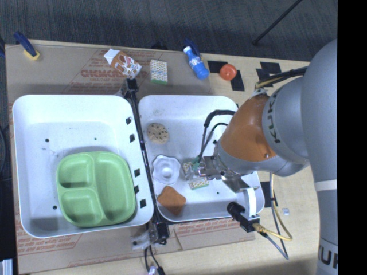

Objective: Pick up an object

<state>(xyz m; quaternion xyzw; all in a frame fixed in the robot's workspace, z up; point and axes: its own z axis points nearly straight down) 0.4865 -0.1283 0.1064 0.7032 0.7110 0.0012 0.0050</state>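
I am reaching into the right bin [229,105] from the right, and my fingers [198,173] are sitting low over a small patterned packet [199,183] near the middle of that bin's floor. The packet is lying directly at my fingers, touching or just under them; I cannot tell whether my fingers are spread or pressed together, nor whether the packet is between them, because the wrist is covering that spot.

Just left of the packet, a clear plastic cup [166,169] is resting on the bin floor. In front of it, near the bin's lower wall, a brown wedge-shaped piece [171,200] is lying. A round speckled cookie [157,132] is sitting farther back, near the divider between the bins.

The left bin [34,113] is holding a green sectioned plate [95,188], lying flat toward its lower right.

On the surface [69,59] behind the bins, a snack packet [121,64], a small patterned box [159,71], a blue bottle [196,63] and an orange ball [228,71] are standing in a loose row, well apart from my arm.
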